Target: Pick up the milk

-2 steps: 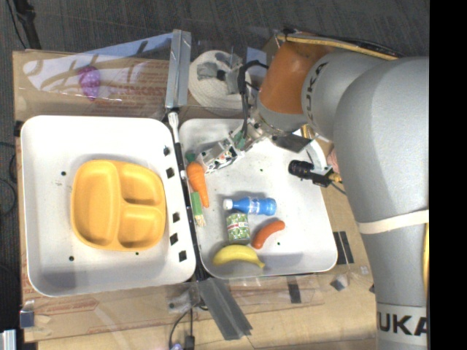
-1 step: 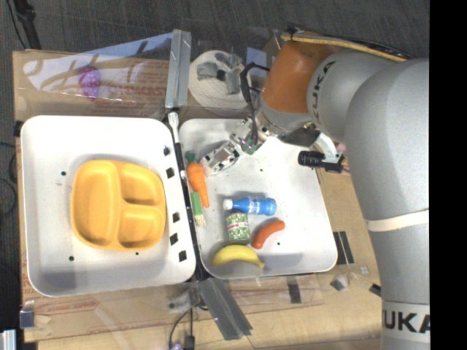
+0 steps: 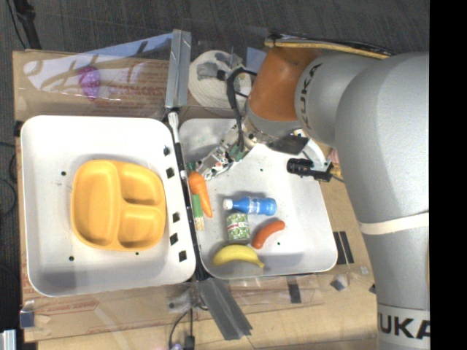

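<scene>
1. The milk (image 3: 250, 205), a small white bottle with a blue wrap, is found lying on its side near the middle of the right bin (image 3: 310, 228), long axis running roughly 9-to-3 o'clock, white cap end toward 9.
2. The gripper (image 3: 219, 162) is parked up near the bin's back-left corner, so the milk sits at about 5 o'clock from it, a fair way apart.
3. Nothing is seen pinched in the gripper; whether it's spread or pressed together honestly can't be told, too small and cluttered.
4. The bottle is crowded: carrot (image 3: 201, 193) at 9 o'clock, a green can (image 3: 238, 227) and a sausage (image 3: 268, 232) just below, banana (image 3: 237, 255) further toward 6.
5. A drop toward 5 o'clock is probably needed, with the closing line set across the bottle's short side.
</scene>
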Tool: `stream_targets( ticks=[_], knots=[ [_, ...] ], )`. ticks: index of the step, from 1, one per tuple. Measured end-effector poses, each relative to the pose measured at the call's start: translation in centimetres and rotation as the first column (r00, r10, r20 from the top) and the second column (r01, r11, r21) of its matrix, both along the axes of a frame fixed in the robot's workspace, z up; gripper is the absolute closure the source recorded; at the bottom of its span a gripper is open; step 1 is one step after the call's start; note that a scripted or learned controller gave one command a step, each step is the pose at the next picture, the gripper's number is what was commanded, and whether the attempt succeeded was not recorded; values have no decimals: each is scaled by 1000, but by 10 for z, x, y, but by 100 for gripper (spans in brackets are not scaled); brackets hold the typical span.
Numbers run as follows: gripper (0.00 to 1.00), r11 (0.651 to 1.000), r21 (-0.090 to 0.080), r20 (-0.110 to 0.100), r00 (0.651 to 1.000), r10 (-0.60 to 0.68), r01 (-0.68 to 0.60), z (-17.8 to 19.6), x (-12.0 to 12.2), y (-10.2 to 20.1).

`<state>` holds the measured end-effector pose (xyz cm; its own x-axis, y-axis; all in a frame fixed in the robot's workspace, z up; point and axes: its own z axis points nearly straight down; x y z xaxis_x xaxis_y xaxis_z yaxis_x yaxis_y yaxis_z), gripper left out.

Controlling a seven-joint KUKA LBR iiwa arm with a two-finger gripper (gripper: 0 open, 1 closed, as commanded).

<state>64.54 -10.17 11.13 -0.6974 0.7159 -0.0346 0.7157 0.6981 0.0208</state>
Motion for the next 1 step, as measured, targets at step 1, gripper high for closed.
stream_targets(
  ticks=[1],
  knots=[
    [100,1000,3,5,1000,5,-5,13,2,2]
  ],
)
